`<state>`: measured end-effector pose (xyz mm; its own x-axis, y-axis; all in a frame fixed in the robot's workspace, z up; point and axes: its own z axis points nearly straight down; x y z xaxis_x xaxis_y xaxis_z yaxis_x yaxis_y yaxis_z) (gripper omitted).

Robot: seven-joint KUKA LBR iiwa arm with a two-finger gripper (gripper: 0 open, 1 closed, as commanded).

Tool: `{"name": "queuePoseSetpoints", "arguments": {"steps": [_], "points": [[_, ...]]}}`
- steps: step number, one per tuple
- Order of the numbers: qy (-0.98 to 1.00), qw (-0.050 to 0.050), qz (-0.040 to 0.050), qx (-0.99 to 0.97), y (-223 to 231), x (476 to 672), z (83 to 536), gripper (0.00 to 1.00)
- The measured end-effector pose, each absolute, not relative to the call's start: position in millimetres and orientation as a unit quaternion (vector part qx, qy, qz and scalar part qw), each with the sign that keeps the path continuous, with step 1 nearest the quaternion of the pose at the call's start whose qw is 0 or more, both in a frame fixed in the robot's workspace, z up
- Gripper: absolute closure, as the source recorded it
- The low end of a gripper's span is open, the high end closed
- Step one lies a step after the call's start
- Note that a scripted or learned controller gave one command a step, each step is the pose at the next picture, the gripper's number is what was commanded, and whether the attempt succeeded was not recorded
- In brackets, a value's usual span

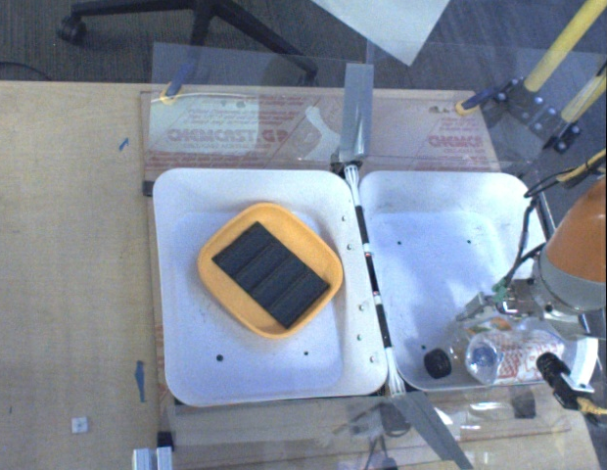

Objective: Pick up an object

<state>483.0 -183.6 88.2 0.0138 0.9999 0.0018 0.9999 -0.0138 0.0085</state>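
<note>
The end effector (499, 306) sits low at the right bin's (431, 233) five o'clock corner, directly over a clear plastic bottle (504, 352); its grip I cannot tell

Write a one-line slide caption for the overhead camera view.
Grey arm's claw lowered over a clear plastic bottle in the right white bin; yellow tray with black insert in the left.

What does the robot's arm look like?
The grey arm has a rounded orange band above its wrist. Thin black cables loop beside it. Its metal gripper looks silvery, with small coloured bits.
</note>
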Motion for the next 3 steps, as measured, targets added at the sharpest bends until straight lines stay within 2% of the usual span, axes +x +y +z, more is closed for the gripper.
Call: {"name": "queuePoseSetpoints", "arguments": {"steps": [1, 2, 3], "points": [[0.702, 0.005, 0.0046, 0.712, -184.5, 484.1, 99.1, 1.0], [0.736, 0.0, -0.0001, 0.677, -118.3, 509.0, 193.2, 1.0], [0.736, 0.0, -0.0002, 0.677, -118.3, 509.0, 193.2, 0.0]]}}
